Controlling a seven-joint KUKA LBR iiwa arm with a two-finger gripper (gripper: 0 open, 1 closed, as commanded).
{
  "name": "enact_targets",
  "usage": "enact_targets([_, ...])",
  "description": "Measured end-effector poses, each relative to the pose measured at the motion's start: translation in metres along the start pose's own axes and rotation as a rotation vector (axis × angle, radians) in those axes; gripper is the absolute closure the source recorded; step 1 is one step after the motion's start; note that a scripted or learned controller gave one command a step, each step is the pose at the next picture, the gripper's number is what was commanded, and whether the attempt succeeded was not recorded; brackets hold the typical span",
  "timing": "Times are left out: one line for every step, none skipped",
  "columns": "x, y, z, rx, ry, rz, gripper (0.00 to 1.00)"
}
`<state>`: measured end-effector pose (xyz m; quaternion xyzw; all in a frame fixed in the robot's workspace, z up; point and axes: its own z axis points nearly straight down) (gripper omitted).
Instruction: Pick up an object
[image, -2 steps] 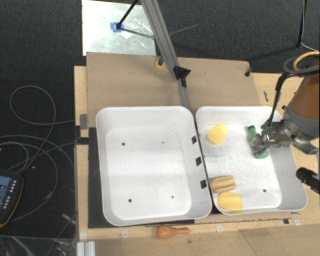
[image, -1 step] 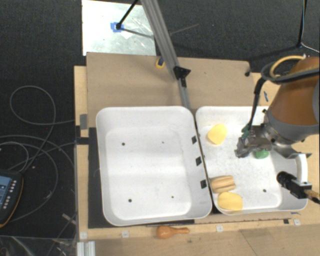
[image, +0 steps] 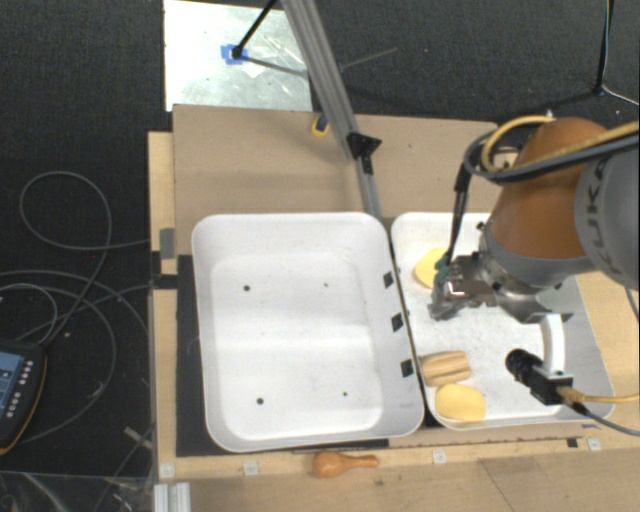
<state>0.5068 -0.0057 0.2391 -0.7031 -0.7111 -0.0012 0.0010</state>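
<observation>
Hanging over the right bin (image: 600, 345), frame right, the arm (image: 560, 200) puts its claw (image: 447, 298) just beside the pale yellow disc (image: 430, 267) near the divider. Can't tell if the claw is apart or together; probably nothing in it. Risk: descending off-centre would nudge the disc aside. Tan roll (image: 445, 366) and yellow lump (image: 461, 403) sit lower, untouched.

Dark carpet floor (image: 80, 100) around brown bench (image: 260, 160). Loose black cables (image: 60, 240) at left; pale floor patch (image: 230, 50) at top.
</observation>
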Motion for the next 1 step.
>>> enact_targets([0.0600, 0.0026, 0.0117, 0.001, 0.000, 0.000, 1.00])
